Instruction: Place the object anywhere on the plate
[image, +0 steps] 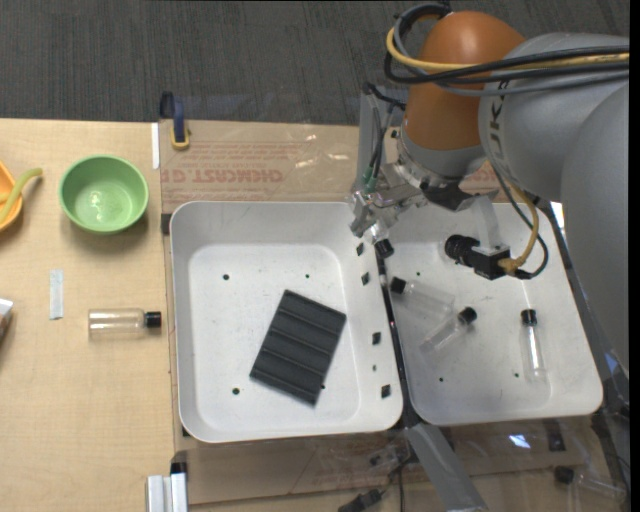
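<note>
Arm (520, 100): reaches in from the right, wrist bent down over the bins' shared rim near their far edge.
Claw (368, 228): whether clenched or released, cannot tell.
Black plate (298, 346): flat in the left bin (200, 300).

I see red print on the cardboard sheet (262, 165) behind the bins, lying reversed. It looks like "CHEMCAST GP", though I can't read it with certainty.

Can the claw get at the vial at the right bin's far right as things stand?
Probably yes. The vial lies alone on the right bin's floor with nothing over it. The claw hangs near the divider between the bins, away from it.
</note>
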